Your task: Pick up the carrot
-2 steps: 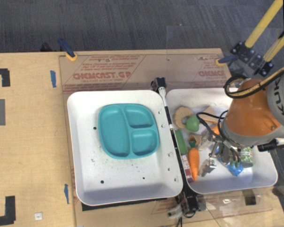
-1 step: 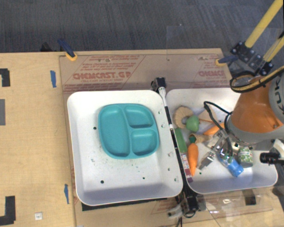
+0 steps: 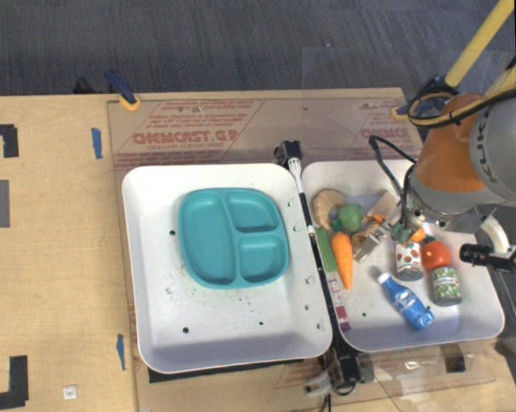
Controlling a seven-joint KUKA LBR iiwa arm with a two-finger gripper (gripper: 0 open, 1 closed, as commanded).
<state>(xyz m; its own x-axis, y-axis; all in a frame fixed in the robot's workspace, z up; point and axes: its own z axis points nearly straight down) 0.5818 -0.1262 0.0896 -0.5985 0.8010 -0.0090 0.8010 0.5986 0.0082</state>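
Carrot (image 3: pixel 342 259) is the goal, and the hand (image 3: pixel 387 228) hangs low over the right bin (image 3: pixel 477 324) among the clutter, just to the carrot's right; whether it is spread or pressed together I cannot tell, since cables and small objects crowd the tips. Right by it lie a green ball (image 3: pixel 350 216) and a pale round piece (image 3: pixel 328 203). Further out stand a small white can (image 3: pixel 408 259), a red-capped green bottle (image 3: pixel 443 278) and a blue bottle (image 3: pixel 407 302). The carrot lies against the bin's left wall, thick end toward the green ball, tip pointing down the view. It is plain orange, tapered, and probably a toy (light, stiff, rather smooth plastic), so I judge a pinch across the thicker upper half safest. The teal plate (image 3: pixel 234 236) sits in the left bin (image 3: pixel 150 282).
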